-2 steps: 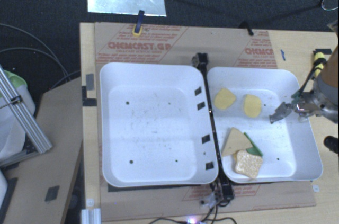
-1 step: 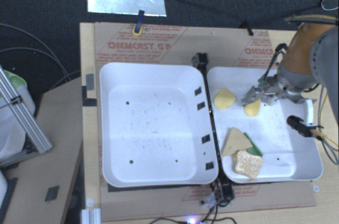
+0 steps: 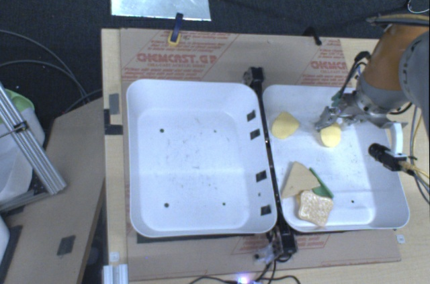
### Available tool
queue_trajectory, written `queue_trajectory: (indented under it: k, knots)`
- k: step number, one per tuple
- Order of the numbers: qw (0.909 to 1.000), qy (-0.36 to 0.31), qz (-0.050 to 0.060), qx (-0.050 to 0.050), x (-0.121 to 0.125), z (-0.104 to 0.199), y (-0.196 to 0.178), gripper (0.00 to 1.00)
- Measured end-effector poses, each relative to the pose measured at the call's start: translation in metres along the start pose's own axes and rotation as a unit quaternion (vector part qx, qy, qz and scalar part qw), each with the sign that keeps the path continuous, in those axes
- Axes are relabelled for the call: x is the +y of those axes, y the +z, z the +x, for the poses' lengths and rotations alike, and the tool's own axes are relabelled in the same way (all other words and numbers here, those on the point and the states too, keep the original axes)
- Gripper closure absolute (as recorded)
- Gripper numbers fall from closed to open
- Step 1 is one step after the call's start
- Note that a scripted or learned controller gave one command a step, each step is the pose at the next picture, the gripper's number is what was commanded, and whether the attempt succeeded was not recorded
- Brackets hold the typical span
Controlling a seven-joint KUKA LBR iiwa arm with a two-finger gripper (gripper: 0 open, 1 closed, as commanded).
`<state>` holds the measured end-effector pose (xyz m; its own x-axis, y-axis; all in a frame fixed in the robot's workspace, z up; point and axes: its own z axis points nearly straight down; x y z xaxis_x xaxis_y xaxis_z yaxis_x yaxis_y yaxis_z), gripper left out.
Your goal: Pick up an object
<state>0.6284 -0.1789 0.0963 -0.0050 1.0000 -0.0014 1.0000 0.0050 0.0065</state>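
In the right bin (image 3: 376, 205), my gripper (image 3: 329, 119) hangs at the far side, reaching in from the right. A small round yellow piece (image 3: 330, 137) sits directly under and against its tip; whether it is gripped is hidden. A larger pale yellow lump (image 3: 285, 125) lies to the left, near the divider. Toward the front lie a tan wedge (image 3: 296, 178), a thin green strip (image 3: 321, 186) and a crusty beige block (image 3: 315, 207), touching one another.
The left bin (image 3: 144, 142) stands beside the right one, with a black divider bar (image 3: 264, 142) between them. A black part of the arm (image 3: 385, 156) overhangs the right bin's right side. Cardboard (image 3: 201, 54) lies under both bins.
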Motion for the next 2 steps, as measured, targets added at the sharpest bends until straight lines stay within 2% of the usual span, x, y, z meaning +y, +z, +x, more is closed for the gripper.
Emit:
queue_trajectory:
  k: [1, 2]
  knots:
    - [1.0, -0.003, 0.007, 0.001, 0.041, 0.095, 0.012, 1.0]
    - [1.0, -0.002, 0.0, 0.002, -0.008, 0.155, -0.095, 1.0]
